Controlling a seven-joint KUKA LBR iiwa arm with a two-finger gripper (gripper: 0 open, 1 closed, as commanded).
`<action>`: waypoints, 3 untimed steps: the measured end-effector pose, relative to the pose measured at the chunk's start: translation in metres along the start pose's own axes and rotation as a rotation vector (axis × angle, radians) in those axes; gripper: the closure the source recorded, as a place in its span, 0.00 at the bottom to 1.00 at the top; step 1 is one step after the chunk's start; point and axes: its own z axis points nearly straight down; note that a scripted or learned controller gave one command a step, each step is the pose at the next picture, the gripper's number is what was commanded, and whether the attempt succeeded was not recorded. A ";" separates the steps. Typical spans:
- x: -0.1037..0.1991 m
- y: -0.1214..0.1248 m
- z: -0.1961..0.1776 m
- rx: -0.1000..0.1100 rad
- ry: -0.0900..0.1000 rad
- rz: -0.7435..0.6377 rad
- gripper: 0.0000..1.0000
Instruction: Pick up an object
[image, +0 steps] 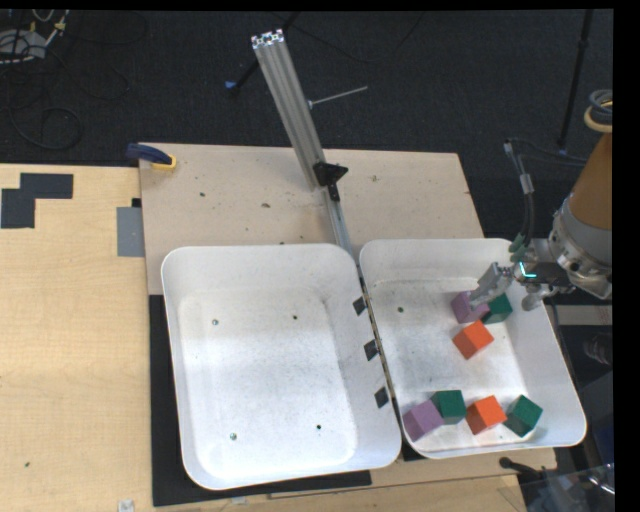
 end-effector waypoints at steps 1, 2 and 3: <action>-0.001 0.000 -0.002 -0.004 -0.001 0.003 0.00; 0.003 -0.001 0.062 0.003 0.000 0.002 0.00; -0.006 0.002 0.117 0.002 0.000 0.003 0.00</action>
